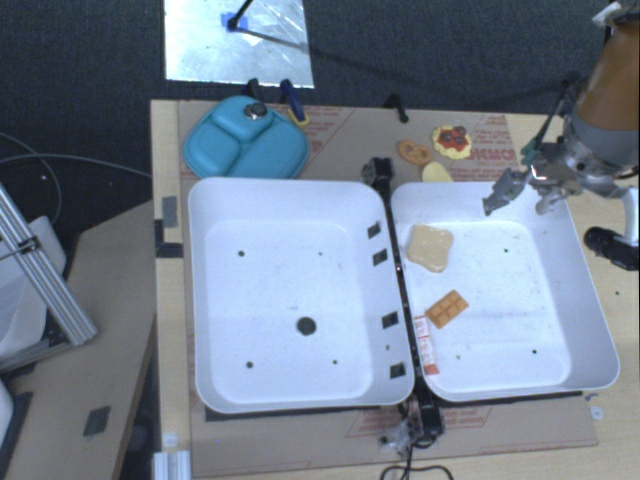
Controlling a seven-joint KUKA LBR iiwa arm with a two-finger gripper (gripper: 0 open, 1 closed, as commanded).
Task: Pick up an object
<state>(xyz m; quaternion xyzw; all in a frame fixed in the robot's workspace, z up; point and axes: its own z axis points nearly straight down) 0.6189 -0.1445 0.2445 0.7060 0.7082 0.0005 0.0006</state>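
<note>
Resting on a tan counter (130, 268) over dark carpet, two white bins sit side by side. The right bin (560, 298) holds toast (429, 247) and a waffle (446, 308), its long axis slanting far-right. The claw (522, 195) hangs spread, empty, above the far rim.

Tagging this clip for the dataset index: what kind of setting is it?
Most likely a robot-grasping lab bench, not a kitchen: two white bins on cardboard, toy food such as a waffle piece and bread slice, the KUKA gripper hovering, carpet below.
</note>
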